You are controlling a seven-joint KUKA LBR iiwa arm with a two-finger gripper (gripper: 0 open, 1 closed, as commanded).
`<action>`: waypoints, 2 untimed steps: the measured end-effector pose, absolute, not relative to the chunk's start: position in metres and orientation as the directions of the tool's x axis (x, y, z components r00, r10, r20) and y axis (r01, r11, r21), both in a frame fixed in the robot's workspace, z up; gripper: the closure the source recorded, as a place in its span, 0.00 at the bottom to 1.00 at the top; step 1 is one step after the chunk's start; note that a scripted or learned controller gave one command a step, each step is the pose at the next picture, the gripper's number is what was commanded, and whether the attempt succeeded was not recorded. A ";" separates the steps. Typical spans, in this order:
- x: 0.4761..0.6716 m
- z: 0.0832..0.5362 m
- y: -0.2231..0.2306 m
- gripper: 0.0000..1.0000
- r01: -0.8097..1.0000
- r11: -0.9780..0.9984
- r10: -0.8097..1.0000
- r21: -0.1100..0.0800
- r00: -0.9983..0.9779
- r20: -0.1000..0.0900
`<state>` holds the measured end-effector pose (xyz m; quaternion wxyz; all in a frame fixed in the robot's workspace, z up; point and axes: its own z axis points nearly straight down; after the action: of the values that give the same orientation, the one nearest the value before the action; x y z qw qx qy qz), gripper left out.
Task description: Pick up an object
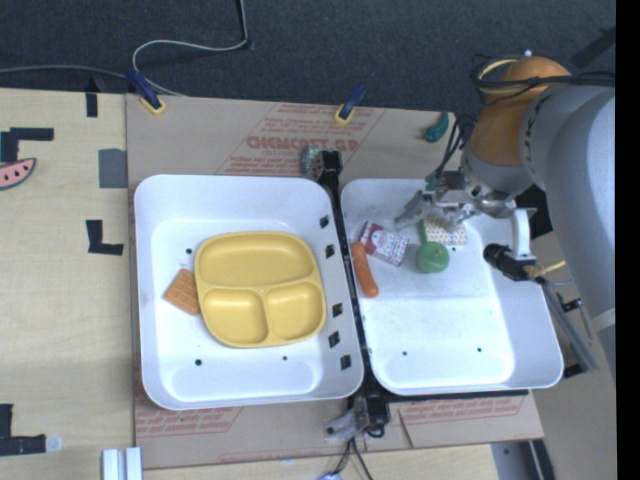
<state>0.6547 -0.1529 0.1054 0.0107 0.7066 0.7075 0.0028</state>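
1. Two white bins are seen: left bin (160, 368), right bin (520, 358).
2. One yellow divided tray (260, 286) and one tan cracker (182, 291) are held in the left bin.
3. One green apple (432, 258), one orange carrot (364, 270) and one red-and-white packet (385, 244) lie in the right bin.
4. The gripper (440, 208) is positioned just above the apple; its state cannot be told.

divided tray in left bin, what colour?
Yellow, plain, no pattern: the divided tray in the left bin, clear in the camera view.

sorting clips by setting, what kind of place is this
Probably a robotics lab test bench: two shallow white bins clipped onto cardboard, toy items like a yellow divided plate and a green ball, and a grey arm reaching in.
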 end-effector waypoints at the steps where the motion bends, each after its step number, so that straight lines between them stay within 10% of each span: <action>1: 0.655 0.115 -0.153 1.00 1.000 0.002 1.000 0.019 -0.002 -0.011; 2: 0.655 0.115 -0.153 0.00 1.000 0.002 1.000 0.019 -0.002 -0.012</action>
<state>0.6547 -0.1526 0.1149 0.0108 0.7063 0.7078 0.0026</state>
